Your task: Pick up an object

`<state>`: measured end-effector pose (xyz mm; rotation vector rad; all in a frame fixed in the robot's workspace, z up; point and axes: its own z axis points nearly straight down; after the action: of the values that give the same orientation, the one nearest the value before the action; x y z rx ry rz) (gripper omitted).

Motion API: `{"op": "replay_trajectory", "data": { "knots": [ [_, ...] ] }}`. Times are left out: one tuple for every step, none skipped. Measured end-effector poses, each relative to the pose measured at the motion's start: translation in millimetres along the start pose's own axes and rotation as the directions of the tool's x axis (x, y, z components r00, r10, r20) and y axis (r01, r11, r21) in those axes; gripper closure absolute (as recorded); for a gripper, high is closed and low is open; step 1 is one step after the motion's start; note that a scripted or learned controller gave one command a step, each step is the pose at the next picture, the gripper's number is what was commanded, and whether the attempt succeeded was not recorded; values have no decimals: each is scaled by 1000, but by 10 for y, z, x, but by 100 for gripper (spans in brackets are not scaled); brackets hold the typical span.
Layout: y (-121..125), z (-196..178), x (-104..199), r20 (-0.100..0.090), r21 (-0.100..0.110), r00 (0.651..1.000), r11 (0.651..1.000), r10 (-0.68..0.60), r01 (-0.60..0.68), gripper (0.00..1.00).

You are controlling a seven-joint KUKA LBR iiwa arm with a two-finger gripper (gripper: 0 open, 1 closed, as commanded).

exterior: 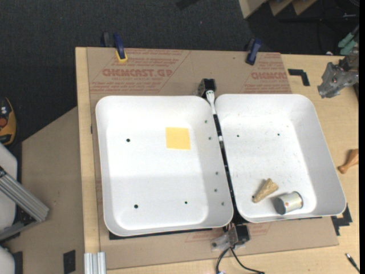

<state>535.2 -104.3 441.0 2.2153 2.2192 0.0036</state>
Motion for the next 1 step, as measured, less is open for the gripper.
{"op": "replay_trajectory", "data": {
  "knots": [
    [72,885,942,-6,15,1000,1000,-7,7,100]
  ]
}}
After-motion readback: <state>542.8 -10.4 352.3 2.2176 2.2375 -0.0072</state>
